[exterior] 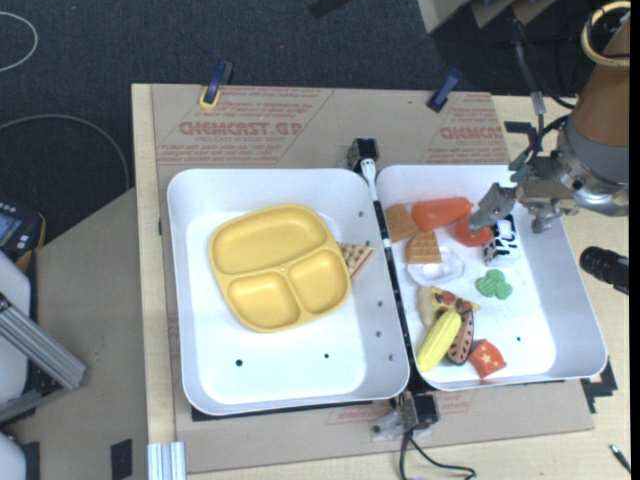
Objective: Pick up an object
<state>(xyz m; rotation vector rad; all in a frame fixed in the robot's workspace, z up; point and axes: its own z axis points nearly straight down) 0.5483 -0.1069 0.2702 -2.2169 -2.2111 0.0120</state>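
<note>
Over the right bin, upper part — the end effector hangs at the end of the grey arm that reaches in from the right. Whether it is open or closed cannot be told at this angle; nothing is visibly held.

Just beside it, to the left and partly beneath, a red-orange piece lies against the bin floor, touching or nearly touching. A small black-and-white item sits directly below the end effector, close. A green piece lies a little farther down.

Rest of the right bin: a tan wedge near the divider, an orange waffle-patterned piece beside it, a yellow corn cob toward the lower edge, a small red block near it.

Left bin — a yellow divided plate lies flat in the middle, well apart from the end effector. A small tan lattice piece touches the plate's right rim.

Both bins sit side by side on the table.
</note>
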